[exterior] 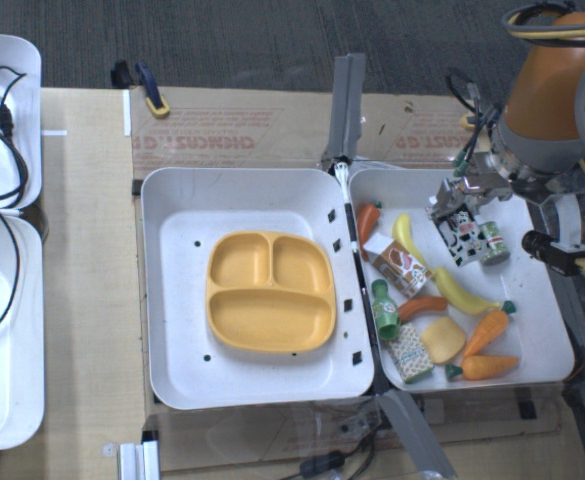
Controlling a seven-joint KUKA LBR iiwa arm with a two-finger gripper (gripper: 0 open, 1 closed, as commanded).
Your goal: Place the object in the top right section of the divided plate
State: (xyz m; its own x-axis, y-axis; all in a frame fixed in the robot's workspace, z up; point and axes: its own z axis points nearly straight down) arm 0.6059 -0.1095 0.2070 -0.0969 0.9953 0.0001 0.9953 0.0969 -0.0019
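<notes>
Toy food point(434, 308) in right bin point(542, 363), apparently jumbled.

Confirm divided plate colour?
Yellow-orange, plain, no pattern: the divided plate, seen clearly in the camera view.

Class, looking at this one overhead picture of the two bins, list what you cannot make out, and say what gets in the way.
- Gripper, camera view: its fingers blur into the small printed can beside it, so grip is unclear.
- Arm: cut off by the right edge.
- Snack carton: label print too small to read.
- Green bottle: partly hidden against the right bin's wall.
</notes>
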